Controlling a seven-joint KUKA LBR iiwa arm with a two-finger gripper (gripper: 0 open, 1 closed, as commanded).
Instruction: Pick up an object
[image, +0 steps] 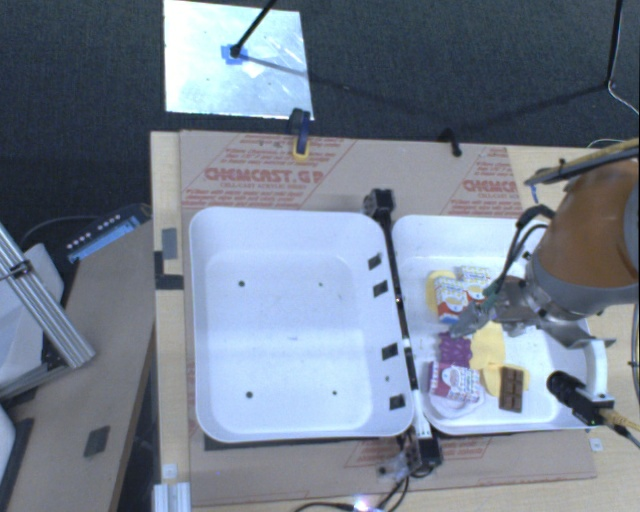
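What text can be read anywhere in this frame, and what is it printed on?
"CHEMCAST GP": red print on the brown sheet under the bins, left of centre.
"CHEMCAST": again at its right, partly cut off by the arm.
Packets in the right bin: printing too small and blurred to read.

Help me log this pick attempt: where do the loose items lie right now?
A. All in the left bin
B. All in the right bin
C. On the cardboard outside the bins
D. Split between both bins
B: the yellow and white packet, the purple item, the yellow piece and the brown bar all sit in the right bin, under the arm.
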